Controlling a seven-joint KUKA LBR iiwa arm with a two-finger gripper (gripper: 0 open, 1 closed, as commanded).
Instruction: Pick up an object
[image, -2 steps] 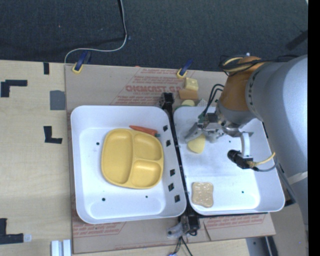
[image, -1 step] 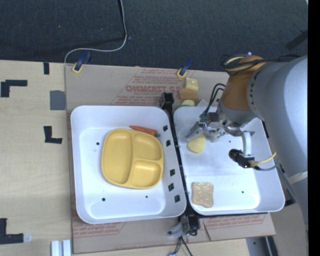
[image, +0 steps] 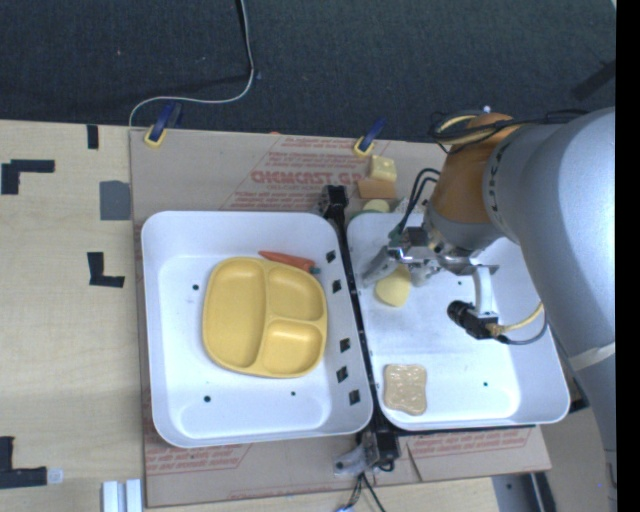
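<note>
Nearest the lens, the grey arm (image: 570, 230) w/ its orange band sweeps in from the right over the right bin (image: 520, 395). We see the gripper (image: 405, 258) down at that bin's upper-left, just above a pale yellow lump (image: 393, 291), touching or nearly so. We can't tell whether the jaws are apart or together; the wrist hides them.

We judge the lump to be light, smooth, prob. a bit slippery, maybe soft like toy food; best taken across its middle, w/ a gentle squeeze. It's roundish, so no clear long axis and no real heading.

Beige flat piece (image: 405, 387) lies near the bin's front-left corner, long axis running front-to-back; thin, so harder to grab. Yellow divided plate (image: 264, 316) sits in the left bin (image: 170, 400), an orange stick (image: 286, 260) at its far edge.
</note>
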